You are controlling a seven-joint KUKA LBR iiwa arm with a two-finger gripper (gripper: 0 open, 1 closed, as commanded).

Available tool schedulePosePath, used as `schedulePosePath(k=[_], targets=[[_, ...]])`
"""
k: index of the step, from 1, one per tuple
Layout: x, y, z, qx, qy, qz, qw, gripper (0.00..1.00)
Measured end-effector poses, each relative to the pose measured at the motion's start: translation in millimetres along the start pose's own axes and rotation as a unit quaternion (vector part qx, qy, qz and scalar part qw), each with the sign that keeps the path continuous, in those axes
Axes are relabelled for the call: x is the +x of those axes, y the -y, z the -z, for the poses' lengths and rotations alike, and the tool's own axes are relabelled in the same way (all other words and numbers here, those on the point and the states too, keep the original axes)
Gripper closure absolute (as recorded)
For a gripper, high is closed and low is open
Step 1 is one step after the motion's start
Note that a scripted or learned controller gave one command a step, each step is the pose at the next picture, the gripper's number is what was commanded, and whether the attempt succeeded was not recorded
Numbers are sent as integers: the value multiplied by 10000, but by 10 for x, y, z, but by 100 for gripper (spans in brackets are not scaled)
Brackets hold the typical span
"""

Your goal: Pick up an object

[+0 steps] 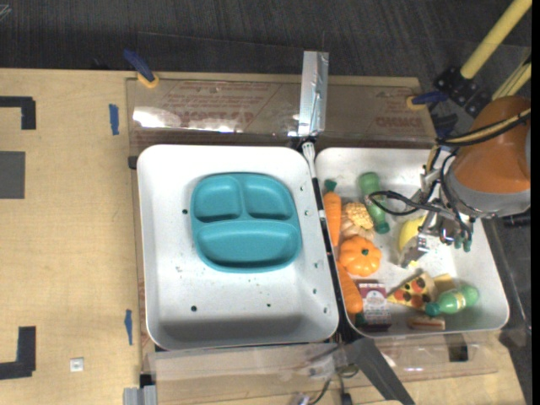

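Claw point(419, 247) is hanging low in the right bin point(489, 264), just over the banana point(408, 231); can't tell from here if it's apart, together or gripping. Right bin is also carrying a carrot point(333, 216), small pumpkin point(359, 256), green veg point(371, 188), pizza slice point(411, 289), a mango-like fruit point(456, 298) and a small box point(373, 296). Left bin point(169, 226) on the desk point(67, 226) is holding a teal divided plate point(245, 221).
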State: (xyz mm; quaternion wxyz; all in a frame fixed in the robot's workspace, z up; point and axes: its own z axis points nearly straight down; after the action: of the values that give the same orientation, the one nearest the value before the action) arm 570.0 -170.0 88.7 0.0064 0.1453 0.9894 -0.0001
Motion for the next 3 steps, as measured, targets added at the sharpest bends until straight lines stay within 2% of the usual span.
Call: schedulePosePath(k=[1, 2, 3], targets=[[-41, -14, 142, -6, 71, 7, 10000, 100], [-36, -14, 134, -6, 63, 7, 10000, 0], [167, -460, 8, 0, -7, -254, 9997, 0]])
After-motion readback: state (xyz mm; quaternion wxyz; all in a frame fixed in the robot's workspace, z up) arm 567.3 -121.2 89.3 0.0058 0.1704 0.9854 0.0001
